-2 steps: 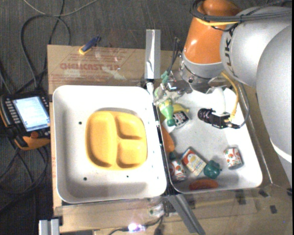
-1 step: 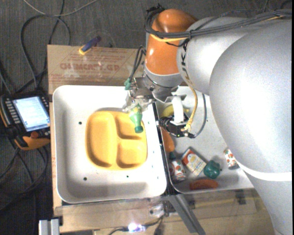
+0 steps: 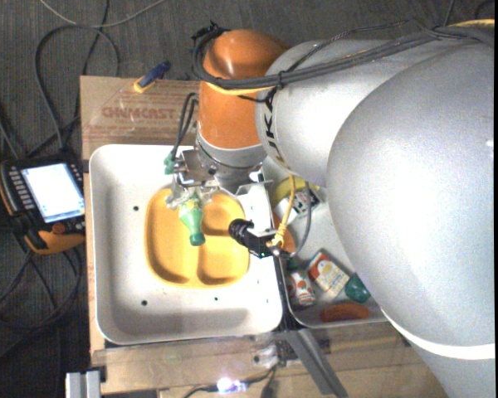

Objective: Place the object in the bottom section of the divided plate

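Grey arm housing point(image 3: 398, 189), nearest the lens, fills right half of view, cables over its top. Orange band point(image 3: 232, 81) next, above wrist, over upper edge of left bin. Cardboard-coloured surface point(image 3: 133, 110) w/ faint red print behind bins.

Left white bin point(image 3: 116, 247): shallow, rounded corners, holds yellow divided plate point(image 3: 170, 247). Plate sits centre-right in bin, a ridge running down from its middle splitting lower part into sections; exact layout hard to read under the tool.

Right bin point(image 3: 332, 317): mostly hidden under arm; a few small things visible at lower edge – red-and-white packet point(image 3: 324, 272), small can point(image 3: 301, 288), teal piece point(image 3: 357, 290), red-orange long item point(image 3: 344, 312). Yellow cable point(image 3: 289, 197) loops between bins, by black connector point(image 3: 245, 232) near plate's right rim.

Tool point(image 3: 191, 196) hangs over upper part of plate, metal fingers pointing down. Green object point(image 3: 194, 222), bottle-like, narrow, hangs tilted just below fingertips, upper end up at the tool, lower end over plate's middle near the ridge. Looks pinched between fingers at its top, tool narrow round it; whether lower end touches plate – can't tell.

Left of surface, on floor: handheld pendant point(image 3: 46, 193) w/ lit screen, orange base. Blue-yellow clip point(image 3: 152, 75) at surface's top edge. Black cables across grey carpet point(image 3: 33, 56).
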You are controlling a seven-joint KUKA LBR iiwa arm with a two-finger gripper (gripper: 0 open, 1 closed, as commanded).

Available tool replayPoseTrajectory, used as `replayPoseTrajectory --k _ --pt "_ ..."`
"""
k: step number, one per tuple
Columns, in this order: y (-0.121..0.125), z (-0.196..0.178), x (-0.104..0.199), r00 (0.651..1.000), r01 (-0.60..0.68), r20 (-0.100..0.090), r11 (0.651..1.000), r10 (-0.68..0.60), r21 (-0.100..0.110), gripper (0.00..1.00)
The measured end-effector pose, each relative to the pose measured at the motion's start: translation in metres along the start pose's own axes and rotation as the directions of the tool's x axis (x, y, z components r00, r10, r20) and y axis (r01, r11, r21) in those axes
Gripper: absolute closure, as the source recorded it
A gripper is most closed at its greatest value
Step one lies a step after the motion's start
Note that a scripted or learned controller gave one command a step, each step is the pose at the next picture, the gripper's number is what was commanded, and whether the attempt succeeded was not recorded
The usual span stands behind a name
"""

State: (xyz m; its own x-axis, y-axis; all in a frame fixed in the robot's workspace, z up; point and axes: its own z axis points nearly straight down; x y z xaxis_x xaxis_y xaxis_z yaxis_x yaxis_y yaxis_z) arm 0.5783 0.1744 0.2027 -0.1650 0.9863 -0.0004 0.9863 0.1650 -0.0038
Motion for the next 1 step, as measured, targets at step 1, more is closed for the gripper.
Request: replayPoseTrajectory --k 1 --pt "0.0001 0.0 -0.0002 1.0 0.0 0.0 1.0 0.0 0.0 0.0"
